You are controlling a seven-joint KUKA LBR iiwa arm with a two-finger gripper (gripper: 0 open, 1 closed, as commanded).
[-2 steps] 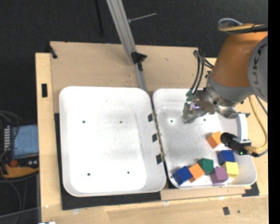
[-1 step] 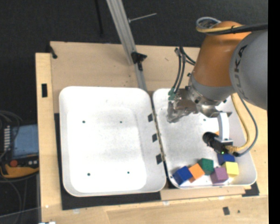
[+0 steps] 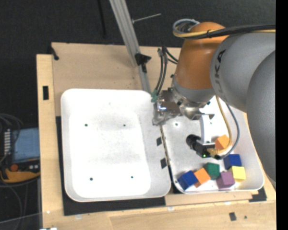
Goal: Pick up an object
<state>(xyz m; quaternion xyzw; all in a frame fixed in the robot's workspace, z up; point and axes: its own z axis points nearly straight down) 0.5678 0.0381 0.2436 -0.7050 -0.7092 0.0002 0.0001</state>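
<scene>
Gripper: I am hovering it by the right bin's left wall; wide or narrow, I cannot tell.
Blocks: lying clustered at the near end, well apart from it.
Risk: I am likely descending onto the wall, grasping nothing.

I am reading one marking in the camera view: pale capital lettering on the grey arm link, just beside the orange band. The lettering is running along the curve of the link and is turning out of sight at its edge, so I am making out only the letters K and U, with part of a further letter. This is matching the start of the maker's brand name, KUKA. Any print on the blue unit left of the bench is too small for me to read.
</scene>
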